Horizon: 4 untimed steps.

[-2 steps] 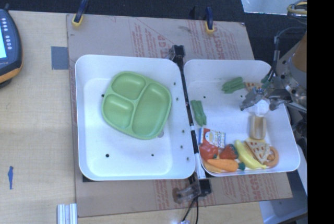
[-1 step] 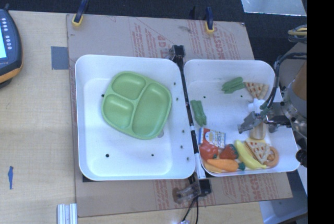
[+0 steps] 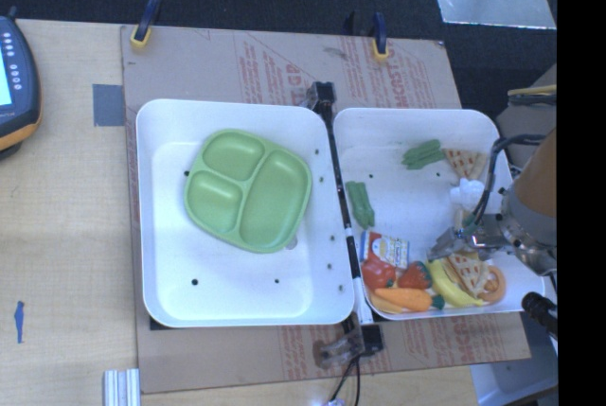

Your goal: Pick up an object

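Observation:
The right bin [image 3: 398, 125] holds several toy foods. A green pea pod [image 3: 421, 153] and a waffle wedge [image 3: 462, 162] lie at its far side, and a green pickle [image 3: 360, 203] lies near its left wall. Along the near edge are a printed packet [image 3: 386, 250], red tomato pieces [image 3: 379, 273], a strawberry [image 3: 414, 278], a carrot [image 3: 402, 299], a banana [image 3: 447, 285] and a round waffle [image 3: 478, 278]. My gripper [image 3: 463, 245] is low in the right bin's right part, just above the round waffle and the banana. Nothing is visibly lifted.
In the left bin [image 3: 156, 205] lies a green divided plate [image 3: 249, 191]. A black divider clip [image 3: 323, 95] sits between the bins at the far side. A handheld pendant [image 3: 14, 82] rests at the bench's far left. Clamps [image 3: 380, 43] hold the cardboard sheet.

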Tool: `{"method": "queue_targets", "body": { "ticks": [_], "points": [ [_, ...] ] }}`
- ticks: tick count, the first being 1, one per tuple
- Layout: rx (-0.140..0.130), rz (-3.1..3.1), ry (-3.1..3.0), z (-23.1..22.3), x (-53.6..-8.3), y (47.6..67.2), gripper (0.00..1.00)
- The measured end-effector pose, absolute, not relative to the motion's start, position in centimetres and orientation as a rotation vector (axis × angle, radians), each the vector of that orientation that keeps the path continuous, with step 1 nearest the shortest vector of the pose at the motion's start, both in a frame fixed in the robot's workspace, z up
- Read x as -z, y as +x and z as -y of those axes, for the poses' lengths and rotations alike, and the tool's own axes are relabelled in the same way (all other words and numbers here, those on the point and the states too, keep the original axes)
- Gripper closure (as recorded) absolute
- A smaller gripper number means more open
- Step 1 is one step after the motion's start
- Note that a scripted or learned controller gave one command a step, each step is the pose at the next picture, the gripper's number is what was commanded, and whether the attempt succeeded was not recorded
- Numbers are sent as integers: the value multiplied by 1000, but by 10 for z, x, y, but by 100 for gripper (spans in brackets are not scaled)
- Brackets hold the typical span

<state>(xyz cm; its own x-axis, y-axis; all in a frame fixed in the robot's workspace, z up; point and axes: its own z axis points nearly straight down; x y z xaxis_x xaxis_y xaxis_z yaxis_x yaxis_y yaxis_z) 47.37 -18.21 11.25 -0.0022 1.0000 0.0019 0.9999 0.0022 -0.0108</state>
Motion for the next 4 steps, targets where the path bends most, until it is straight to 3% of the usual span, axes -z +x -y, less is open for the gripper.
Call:
{"method": "queue_targets", "body": {
  "ticks": [1,2,3,4],
  "points": [
    [-4,2224,-2212,197,-91,476,0],
    [7,2239,-2217,198,-107,481,100],
    [9,2240,-2209,120,-134,578,100],
    [1,2227,-2216,109,-197,551,100]
  ]
}}
